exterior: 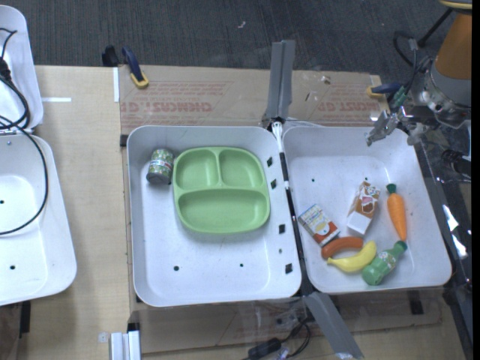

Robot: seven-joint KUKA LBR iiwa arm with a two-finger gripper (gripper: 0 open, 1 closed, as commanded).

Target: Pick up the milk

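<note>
Gripper (382, 130) sits at the upper right corner of the right bin (330, 156), over its back rim, fingers angled down and leftward; too small and dark to tell whether they are spread or closed, and nothing shows between them. Arm (454, 58) enters from the right edge, orange band above the wrist, cables bunched around it. Milk carton (364, 207) lies well apart from the gripper, lower in the right bin, just left of a carrot (397, 213). Beside it: small red and white box (317, 223), sausage (341, 246), banana (354, 259), green bottle (383, 264), clustered near the front rim. Left bin (150, 268) holds a green divided plate (221, 190) and a small can (160, 166) just beside the plate's left edge.
</note>
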